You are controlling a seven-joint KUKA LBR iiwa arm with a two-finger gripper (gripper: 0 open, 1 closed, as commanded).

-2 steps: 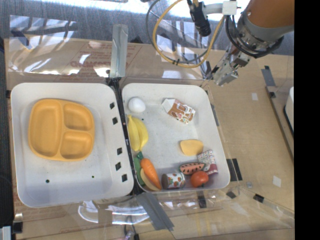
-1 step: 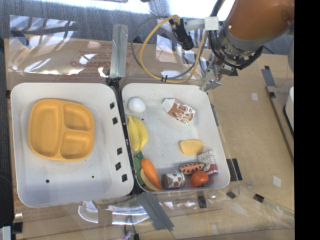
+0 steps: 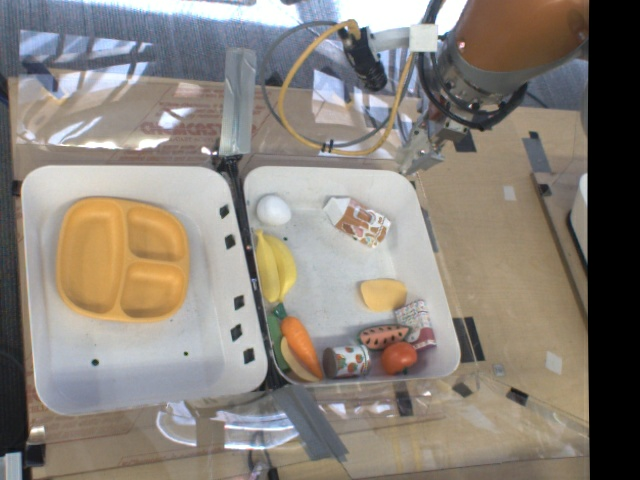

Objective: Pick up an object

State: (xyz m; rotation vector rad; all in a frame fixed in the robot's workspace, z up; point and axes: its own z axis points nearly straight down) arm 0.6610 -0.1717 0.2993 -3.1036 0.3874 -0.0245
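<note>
1. Locate the gripper (image 3: 421, 155) at the top of the view, over the far rim of the right bin (image 3: 432, 258), near its right corner. It is small and partly masked by the wrist above it. You cannot tell whether it is wide, narrow or closed. Nothing is seen in its grasp.
2. Note that the arm (image 3: 520, 18) is cut off by the top edge. A yellow cable (image 3: 292, 78) loops behind the bin.
3. Find the objects to pick in the right bin, all lying apart from the gripper:
   - egg (image 3: 273, 210), far left corner;
   - carton (image 3: 357, 221), tilted, nearest the gripper;
   - bananas (image 3: 275, 266), against the left wall;
   - yellow piece (image 3: 383, 294), right of centre; its kind is unclear.
4. Treat the near edge as a crowded cluster. The carrot (image 3: 300, 346) lies over a yellowish item and beside a green item, both mostly hidden. The can (image 3: 347, 360) lies on its side, touching the tomato (image 3: 398, 358). A red slice (image 3: 383, 336) and a small labelled pack (image 3: 415, 320) sit just behind them; the pack's label is too small to read.
5. Observe the left bin (image 3: 40, 308). It holds an orange divided tray (image 3: 122, 258).
</note>
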